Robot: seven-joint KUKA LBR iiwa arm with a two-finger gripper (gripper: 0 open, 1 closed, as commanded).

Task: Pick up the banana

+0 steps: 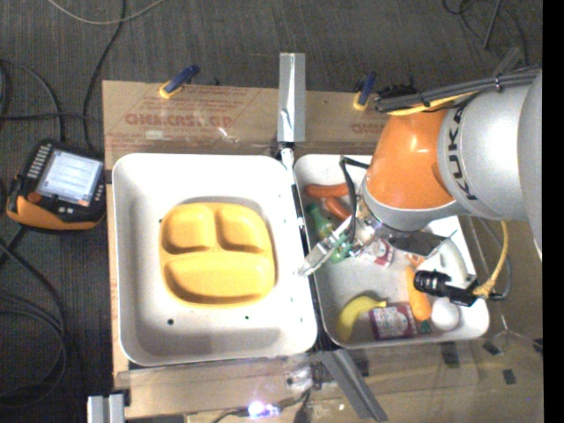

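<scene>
In the right bin (pixel 476 324), a curved yellow banana (pixel 355 311).

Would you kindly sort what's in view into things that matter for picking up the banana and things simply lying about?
Belongs to the job:
banana
right bin, which holds it
arm's pincer

Just lying about:
yellow divided tray in the left bin
red packet
white egg-shaped item
teach pendant on the floor

The two shallow white plastic bins (pixel 123 236) look smooth and faintly glossy. The yellow divided plastic tray (pixel 218 254) has a soft sheen. The brown tabletop board (pixel 220 117) looks like matt cardboard. The grey arm shell (pixel 502 161) shines like polished plastic; its orange band (pixel 410 170) is glossy.
</scene>
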